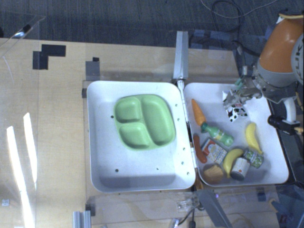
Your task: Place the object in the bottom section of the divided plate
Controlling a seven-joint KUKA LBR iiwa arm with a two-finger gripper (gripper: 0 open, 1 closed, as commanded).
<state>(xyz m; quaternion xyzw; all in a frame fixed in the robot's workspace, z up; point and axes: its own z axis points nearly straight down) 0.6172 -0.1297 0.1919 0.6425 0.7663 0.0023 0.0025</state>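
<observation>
Divided plate (145, 121) in left bin (102, 175), long axis slightly tilted.

Right bin (278, 177) holds a carrot (198, 111), green bottle (217, 134), two bananas (252, 137) (231, 159), small can (240, 168), bread-like brown piece (213, 173), black-and-white spotted item (236, 113). Black cable (223, 6) on dark carpet, black tape marks (47, 55) on bench.

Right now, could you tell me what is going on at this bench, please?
A grey and orange robot arm reaches in over the right bin, its gripper above a small black-and-white object. That bin also holds a carrot, a green bottle, two bananas and cans. The green divided plate sits in the left bin.
</observation>
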